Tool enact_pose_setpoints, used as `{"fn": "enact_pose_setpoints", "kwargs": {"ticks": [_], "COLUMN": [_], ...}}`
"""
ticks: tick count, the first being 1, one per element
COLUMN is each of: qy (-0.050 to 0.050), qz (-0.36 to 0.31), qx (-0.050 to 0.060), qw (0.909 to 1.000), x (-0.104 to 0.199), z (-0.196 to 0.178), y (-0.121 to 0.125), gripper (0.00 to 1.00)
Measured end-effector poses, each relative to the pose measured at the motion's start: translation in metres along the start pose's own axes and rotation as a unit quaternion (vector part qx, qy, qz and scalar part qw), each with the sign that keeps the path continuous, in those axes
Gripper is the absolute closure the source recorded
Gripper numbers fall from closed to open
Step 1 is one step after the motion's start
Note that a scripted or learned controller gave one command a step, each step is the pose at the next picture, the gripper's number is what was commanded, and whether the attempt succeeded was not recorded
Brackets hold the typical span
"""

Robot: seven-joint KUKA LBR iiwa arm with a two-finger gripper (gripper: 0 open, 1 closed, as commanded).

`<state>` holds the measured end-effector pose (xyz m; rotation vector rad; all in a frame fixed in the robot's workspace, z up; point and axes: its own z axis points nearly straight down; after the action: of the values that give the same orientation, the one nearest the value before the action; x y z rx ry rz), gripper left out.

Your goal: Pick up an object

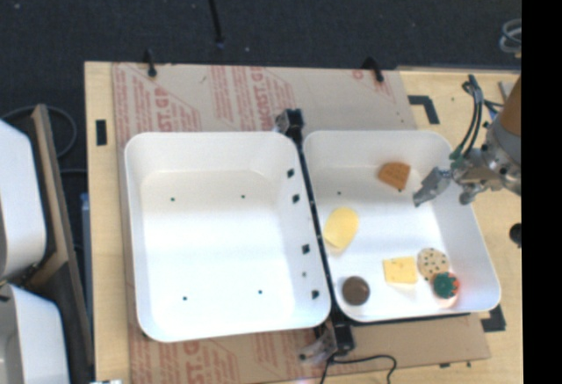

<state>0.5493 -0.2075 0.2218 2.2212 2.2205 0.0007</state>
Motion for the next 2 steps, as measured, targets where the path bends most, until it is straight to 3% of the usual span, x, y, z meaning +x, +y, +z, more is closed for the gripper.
{"fn": "enact_pose_setpoints", "kwargs": {"ticks": [1, 2], "qy": [0.002, 0.0], "qz": [0.0, -0.004], "qx": [0.005, -0.007], "qw": [1.0, 1.0], "x": [0.043, 0.118], "z": [0.126, -0.051], "y": [-0.051, -0.057], "gripper": [0.0, 0.0]}}
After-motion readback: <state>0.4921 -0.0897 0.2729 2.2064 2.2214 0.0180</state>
